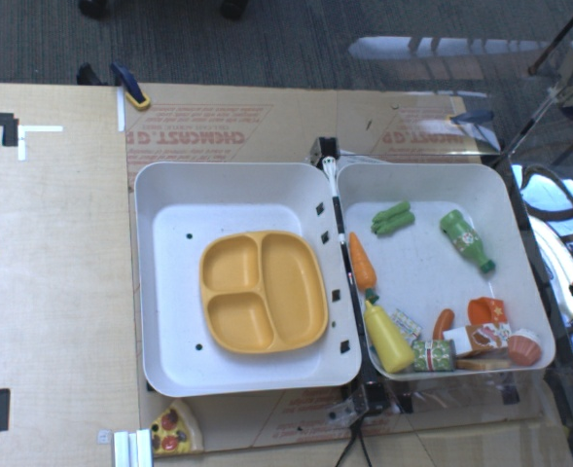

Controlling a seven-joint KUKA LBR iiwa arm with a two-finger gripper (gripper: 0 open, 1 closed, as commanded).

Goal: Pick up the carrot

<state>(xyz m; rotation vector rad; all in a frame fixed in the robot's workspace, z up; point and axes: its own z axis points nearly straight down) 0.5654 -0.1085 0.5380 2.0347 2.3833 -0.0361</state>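
The carrot [362,261] is orange with a green tip and lies in the right bin [505,212] against its left wall, pointing up and down the view. A yellow squeeze bottle [387,338] lies just below it, almost touching its lower end.
The left bin [160,261] holds a yellow divided plate [264,291]. In the right bin lie green pea pods [393,218], a green bottle [465,240], a red sausage [443,323] and several small packets at the lower right [485,339]. A pizza slice toy [171,430] lies on the bench below the left bin.
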